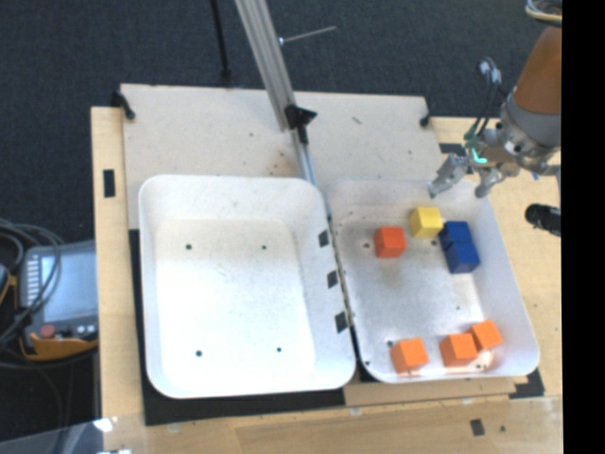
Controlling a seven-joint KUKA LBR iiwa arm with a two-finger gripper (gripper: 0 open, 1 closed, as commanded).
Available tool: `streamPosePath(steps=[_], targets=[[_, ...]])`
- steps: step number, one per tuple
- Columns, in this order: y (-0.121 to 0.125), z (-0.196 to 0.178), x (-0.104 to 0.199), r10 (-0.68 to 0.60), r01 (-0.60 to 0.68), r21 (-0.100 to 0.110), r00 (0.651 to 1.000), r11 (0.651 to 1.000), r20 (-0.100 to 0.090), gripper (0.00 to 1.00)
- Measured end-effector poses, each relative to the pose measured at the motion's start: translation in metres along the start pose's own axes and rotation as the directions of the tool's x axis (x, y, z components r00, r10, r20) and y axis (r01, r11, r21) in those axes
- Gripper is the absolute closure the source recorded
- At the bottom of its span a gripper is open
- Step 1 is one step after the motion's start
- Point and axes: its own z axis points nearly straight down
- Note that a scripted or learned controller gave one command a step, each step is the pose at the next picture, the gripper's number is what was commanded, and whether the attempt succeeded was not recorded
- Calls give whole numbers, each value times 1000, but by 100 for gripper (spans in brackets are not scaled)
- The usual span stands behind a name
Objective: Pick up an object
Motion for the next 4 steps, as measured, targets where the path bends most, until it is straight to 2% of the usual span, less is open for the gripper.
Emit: streamPosePath(steps=[1, 4], targets=[[1, -3, -1, -3, 3, -3, 1000, 1000, 5, 0], [8, 123, 5, -6, 6, -2, 1000, 1000, 5, 0]])
